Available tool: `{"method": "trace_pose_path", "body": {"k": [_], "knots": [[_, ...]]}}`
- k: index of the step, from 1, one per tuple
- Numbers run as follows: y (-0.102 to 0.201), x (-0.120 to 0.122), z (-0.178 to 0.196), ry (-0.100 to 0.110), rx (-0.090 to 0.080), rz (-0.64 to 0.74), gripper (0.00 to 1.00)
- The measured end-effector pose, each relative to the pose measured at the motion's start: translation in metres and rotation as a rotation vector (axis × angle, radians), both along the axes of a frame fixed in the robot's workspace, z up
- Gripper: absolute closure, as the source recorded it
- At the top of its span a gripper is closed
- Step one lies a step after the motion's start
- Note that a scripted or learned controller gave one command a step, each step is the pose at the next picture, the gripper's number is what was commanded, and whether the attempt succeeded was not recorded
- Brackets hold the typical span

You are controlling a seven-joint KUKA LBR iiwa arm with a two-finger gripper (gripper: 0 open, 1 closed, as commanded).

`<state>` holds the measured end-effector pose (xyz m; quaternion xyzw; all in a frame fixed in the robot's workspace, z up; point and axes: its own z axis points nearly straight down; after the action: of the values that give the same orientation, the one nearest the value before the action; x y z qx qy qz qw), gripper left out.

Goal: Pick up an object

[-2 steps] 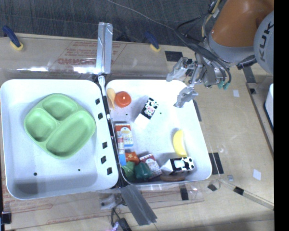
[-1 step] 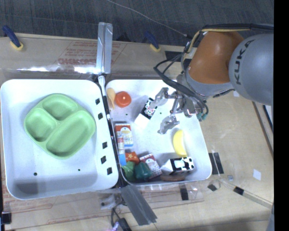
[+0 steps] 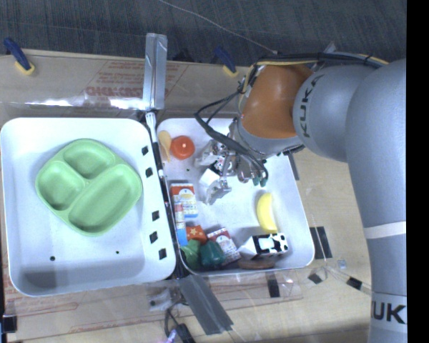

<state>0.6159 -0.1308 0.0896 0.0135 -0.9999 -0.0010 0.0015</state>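
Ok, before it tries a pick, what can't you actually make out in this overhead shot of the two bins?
- Gripper, camera view: the wrist and cables crowd it, so open or shut cannot be told, nor whether it holds anything.
- Cluster at the right bin's lower edge: the green toy, small packet and black-and-white item overlap; what lies beneath is hidden.
- Carton: its print is too small to read.

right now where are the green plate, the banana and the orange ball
green plate [image 3: 89, 184]: camera view, middle ridge
banana [image 3: 266, 211]: camera view, mid body
orange ball [image 3: 182, 147]: camera view, top surface
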Motion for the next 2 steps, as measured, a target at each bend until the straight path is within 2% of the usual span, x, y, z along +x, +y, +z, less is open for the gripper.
{"method": "trace_pose_path", "body": {"k": [1, 2], "knots": [[-0.081, -0.071, 0.004, -0.006, -0.004, -0.018, 0.0], [-0.077, -0.068, 0.016, -0.011, -0.004, -0.006, 1.0]]}}
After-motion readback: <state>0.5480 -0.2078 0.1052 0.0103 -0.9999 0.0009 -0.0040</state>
